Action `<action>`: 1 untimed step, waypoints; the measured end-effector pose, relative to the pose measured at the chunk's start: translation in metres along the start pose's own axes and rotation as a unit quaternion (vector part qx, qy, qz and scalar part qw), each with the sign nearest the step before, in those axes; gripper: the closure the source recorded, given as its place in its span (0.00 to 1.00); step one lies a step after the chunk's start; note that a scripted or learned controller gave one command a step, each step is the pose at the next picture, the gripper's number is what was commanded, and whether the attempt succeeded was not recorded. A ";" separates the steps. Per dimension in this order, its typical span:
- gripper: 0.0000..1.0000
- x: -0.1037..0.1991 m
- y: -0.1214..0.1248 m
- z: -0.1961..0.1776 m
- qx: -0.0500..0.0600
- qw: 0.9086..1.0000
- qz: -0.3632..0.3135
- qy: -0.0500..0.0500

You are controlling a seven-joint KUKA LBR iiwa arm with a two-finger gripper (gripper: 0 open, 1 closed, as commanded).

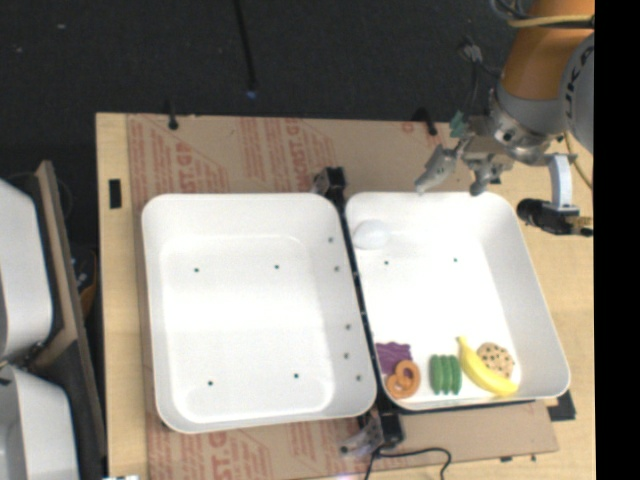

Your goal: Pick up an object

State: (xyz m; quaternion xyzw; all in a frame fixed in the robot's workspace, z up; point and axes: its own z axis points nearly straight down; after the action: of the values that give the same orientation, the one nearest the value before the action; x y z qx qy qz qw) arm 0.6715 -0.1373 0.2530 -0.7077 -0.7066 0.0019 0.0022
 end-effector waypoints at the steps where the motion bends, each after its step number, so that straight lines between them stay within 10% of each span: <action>1: 0.00 0.000 0.001 -0.004 -0.004 1.000 0.000 0.000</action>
State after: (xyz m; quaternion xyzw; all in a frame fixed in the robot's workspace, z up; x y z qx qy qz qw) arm 0.6727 -0.1371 0.2572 -0.7074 -0.7068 -0.0003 -0.0005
